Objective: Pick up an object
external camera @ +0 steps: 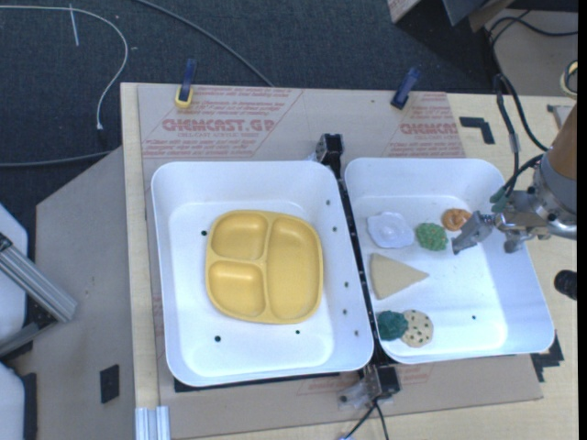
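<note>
The right bin (523, 319) holds several small toy foods: a pale whitish piece (392, 230), a green broccoli-like piece (431, 236), an orange-brown piece (455, 218), a beige wedge (394, 275), a dark green piece (391, 324) and a speckled cookie (418, 328). My gripper (484, 243) hangs over the bin's right part, just right of the orange-brown and green pieces. It is open, with only white bin floor showing between its fingers.
A yellow divided plate (264, 266) lies in the left bin (174, 200). A black bracket (329, 147) sits at the far end of the wall between the bins. Two clamps (186, 85) hold the board's back edge. The right bin's lower right floor is bare.
</note>
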### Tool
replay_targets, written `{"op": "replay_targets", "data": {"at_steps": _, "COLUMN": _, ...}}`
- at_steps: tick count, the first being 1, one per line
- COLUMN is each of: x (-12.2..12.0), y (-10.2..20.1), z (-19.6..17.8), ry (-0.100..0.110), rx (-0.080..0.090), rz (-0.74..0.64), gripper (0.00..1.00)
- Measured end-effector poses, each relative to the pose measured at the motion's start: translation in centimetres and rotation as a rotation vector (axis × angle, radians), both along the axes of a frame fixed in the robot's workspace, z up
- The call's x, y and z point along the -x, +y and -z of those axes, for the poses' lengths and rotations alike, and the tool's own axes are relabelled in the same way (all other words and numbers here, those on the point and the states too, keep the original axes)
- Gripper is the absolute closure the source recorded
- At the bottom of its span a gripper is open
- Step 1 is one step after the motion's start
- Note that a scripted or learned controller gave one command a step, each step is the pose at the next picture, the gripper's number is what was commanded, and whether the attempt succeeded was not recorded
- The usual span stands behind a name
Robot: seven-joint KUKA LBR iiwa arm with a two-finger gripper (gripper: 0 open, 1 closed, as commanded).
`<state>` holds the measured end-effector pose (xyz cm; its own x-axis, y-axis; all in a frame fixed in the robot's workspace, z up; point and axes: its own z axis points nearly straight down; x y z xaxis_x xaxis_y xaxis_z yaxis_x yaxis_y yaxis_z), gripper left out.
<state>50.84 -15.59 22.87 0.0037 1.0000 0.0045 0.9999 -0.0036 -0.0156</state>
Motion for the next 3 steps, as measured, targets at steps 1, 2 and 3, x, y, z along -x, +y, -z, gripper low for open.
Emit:
{"op": "replay_targets", "data": {"at_steps": 1, "x": -0.3, "y": 0.1, "z": -0.7, "ry": -0.014, "rx": 0.003, "rz": -0.004, "gripper": 0.0}}
{"op": "replay_targets", "data": {"at_steps": 2, "x": -0.9, "y": 0.1, "z": 3.8, "ry": -0.01, "rx": 0.002, "rz": -0.003, "gripper": 0.0}}
{"op": "replay_targets", "data": {"at_steps": 3, "x": -0.7, "y": 0.5, "z": 9.8, "ry": -0.012, "rx": 0.002, "rz": -0.003, "gripper": 0.0}}
